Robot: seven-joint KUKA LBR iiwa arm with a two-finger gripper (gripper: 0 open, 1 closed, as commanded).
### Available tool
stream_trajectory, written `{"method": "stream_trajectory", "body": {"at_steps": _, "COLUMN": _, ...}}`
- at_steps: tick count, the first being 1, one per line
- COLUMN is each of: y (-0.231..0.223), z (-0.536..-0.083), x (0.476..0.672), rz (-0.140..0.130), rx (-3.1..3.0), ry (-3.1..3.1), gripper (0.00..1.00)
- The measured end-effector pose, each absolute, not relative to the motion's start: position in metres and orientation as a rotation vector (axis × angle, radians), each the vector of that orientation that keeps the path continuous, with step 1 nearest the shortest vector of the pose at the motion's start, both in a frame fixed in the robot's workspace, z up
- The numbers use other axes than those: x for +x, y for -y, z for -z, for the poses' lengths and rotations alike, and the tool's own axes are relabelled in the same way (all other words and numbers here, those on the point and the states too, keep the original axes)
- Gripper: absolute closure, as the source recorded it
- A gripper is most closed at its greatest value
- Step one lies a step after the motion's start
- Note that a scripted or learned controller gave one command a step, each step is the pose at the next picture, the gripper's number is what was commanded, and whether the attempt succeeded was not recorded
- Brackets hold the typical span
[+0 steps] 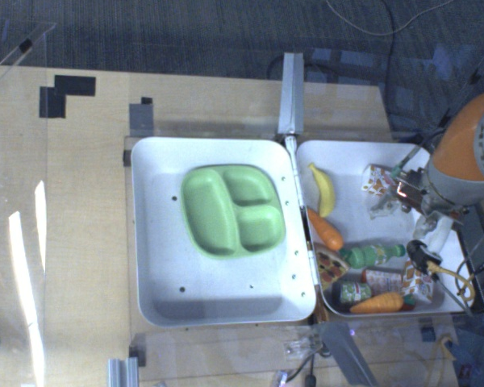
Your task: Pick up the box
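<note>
Nearest the camera, an orange carrot [379, 302] is being seen lying along the 6 o'clock wall of the right bin [348, 158]. Just beside it, toward 9 o'clock, a small can with a green label [351, 290] is being shown on its side. A flat red-and-white packet [389, 279] is lying just behind the carrot, and a green bottle [373, 255] is lying across the bin just beyond that packet.

A second carrot [326, 230] is being kept against the 9 o'clock wall, slanted, with a yellow banana [324, 190] near it toward 12 o'clock.

The box [377, 182], a small white carton with an orange pattern, is being found in the 1 o'clock part of the right bin, on the bin floor, well apart from the banana. The gripper [405, 190] is being held low at the box's 3 o'clock side, touching or almost touching it; which of the two cannot be told. How far the claw is open cannot be told either, and the box is not being seen lifted or clearly gripped. The arm [461, 161], grey with its orange band, is reaching in from 3 o'clock.

The left bin [149, 216] is bearing a green divided plate [232, 210] near its middle, slightly toward 12 o'clock.
</note>
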State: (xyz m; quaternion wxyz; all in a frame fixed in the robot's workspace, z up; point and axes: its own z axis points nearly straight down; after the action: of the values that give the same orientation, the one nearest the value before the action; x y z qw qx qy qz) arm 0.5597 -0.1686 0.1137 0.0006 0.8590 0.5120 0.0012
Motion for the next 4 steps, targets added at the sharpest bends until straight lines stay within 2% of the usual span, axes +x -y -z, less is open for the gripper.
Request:
{"method": "stream_trajectory", "body": {"at_steps": 1, "y": 0.186, "z": -0.089, "x": 0.63, "rz": 0.013, "rx": 2.939, "ry": -1.121, "gripper": 0.0}}
{"method": "stream_trajectory", "body": {"at_steps": 2, "y": 0.184, "z": -0.087, "x": 0.609, "rz": -0.009, "rx": 3.074, "ry": -0.639, "gripper": 0.0}}
{"method": "stream_trajectory", "body": {"at_steps": 3, "y": 0.187, "z": -0.159, "x": 0.652, "rz": 0.006, "rx": 3.097, "ry": -0.532, "gripper": 0.0}}
{"method": "stream_trajectory", "body": {"at_steps": 4, "y": 0.149, "z": -0.115, "x": 0.65, "rz": 0.037, "rx": 3.115, "ry": -0.429, "gripper": 0.0}}
